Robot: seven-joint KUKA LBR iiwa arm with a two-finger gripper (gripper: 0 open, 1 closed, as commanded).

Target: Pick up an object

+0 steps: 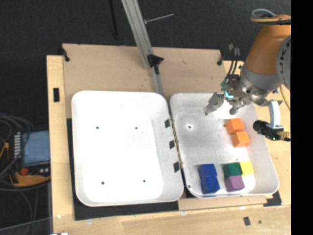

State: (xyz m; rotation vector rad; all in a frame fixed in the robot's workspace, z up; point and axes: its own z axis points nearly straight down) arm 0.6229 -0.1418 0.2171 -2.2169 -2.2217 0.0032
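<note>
My gripper (224, 106) hangs over the back of the right bin (195, 146), its two fingers spread apart with nothing between them. Two orange blocks (237, 132) lie just in front of it and to the right, one behind the other. Along the bin's front edge sit two blue blocks (209, 178), a green block (232, 170), a yellow block (246, 168) and a purple block (235, 182), packed close together.
The left bin (122, 146) sits beside the right one, joined by small clips. A slanted metal pole (142, 35) rises from behind the bins. A black fitting (266, 129) juts over the right bin's right rim.
</note>
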